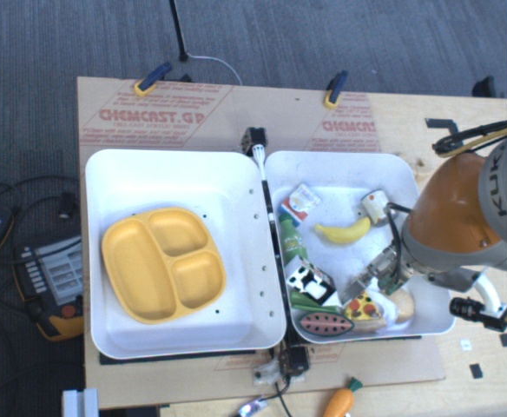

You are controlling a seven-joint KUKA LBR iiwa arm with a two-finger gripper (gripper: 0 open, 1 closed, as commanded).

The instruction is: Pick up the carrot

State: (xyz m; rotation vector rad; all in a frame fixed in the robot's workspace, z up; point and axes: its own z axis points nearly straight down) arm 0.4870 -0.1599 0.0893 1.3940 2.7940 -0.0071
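The carrot lies on the tabletop at its front edge, outside both bins. The tool hangs over the right bin; its state I cannot tell.

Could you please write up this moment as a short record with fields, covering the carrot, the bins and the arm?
carrot: on the bench, in front of the right bin, outside both bins
left bin: holds a yellow divided plate
right bin: banana, watermelon slice, green bottle, small carton
arm: reaching over the right bin
claw: low among the toys, far from the carrot
task status: carrot not yet picked up
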